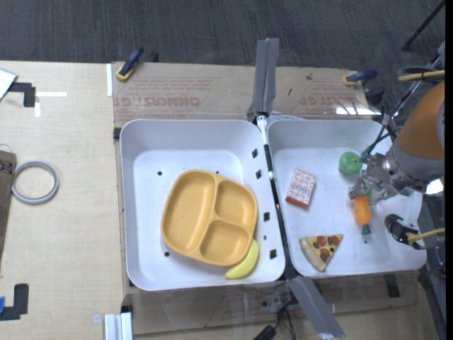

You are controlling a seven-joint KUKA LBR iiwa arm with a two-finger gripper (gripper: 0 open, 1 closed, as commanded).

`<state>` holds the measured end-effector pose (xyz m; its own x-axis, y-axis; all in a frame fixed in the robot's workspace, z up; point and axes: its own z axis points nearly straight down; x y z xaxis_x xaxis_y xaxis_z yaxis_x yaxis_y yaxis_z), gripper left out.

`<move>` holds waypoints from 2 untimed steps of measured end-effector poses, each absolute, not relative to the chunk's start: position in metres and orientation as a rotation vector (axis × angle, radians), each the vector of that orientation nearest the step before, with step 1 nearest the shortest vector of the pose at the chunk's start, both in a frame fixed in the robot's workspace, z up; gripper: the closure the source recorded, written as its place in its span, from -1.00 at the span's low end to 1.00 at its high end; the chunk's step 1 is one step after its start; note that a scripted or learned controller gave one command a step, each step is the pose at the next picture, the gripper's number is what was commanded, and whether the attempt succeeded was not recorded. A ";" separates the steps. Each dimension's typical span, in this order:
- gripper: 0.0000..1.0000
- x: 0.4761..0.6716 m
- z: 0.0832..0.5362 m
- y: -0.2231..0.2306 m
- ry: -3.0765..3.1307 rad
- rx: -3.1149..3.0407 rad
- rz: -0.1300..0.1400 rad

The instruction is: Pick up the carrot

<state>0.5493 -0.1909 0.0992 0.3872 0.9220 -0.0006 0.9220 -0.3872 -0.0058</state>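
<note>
Camera view: two bins [134, 190]; one carrot [362, 210] under pincer [368, 190], pincer state unclear; one pizza slice [320, 249].

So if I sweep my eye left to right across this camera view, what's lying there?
Tape roll → yellow plate → banana → small box → pizza slice → carrot, with the end effector over it.

yellow divided plate [209, 218], banana [244, 265], pizza slice [320, 249], tape roll [33, 182]
</note>
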 end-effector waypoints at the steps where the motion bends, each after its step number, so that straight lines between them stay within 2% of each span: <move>1: 1.00 0.536 0.091 -0.186 -1.455 -2.781 0.004; 2: 1.00 0.565 0.202 -0.200 -1.552 -2.731 0.004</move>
<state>0.5647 -0.2005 0.2022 0.5117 0.8592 -0.0023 0.8592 -0.5117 -0.0016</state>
